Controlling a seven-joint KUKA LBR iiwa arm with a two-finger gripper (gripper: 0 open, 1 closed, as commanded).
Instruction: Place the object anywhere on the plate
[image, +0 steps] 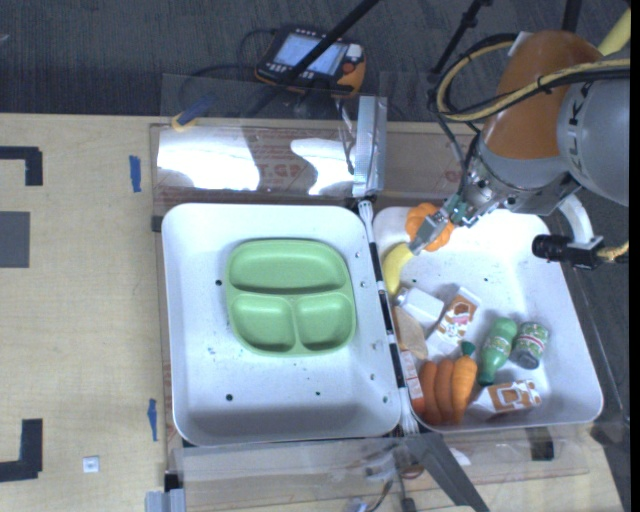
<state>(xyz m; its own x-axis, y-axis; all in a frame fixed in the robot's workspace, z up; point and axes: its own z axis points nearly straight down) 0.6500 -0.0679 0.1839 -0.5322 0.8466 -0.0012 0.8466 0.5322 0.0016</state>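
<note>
hand (432, 232) over orange object (424, 215) (right bin)

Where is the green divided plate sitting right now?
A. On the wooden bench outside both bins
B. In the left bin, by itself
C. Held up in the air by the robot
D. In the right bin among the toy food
B: the green plate lies flat in the left bin, while the toy carrots and green bottle are in the right bin.
</note>
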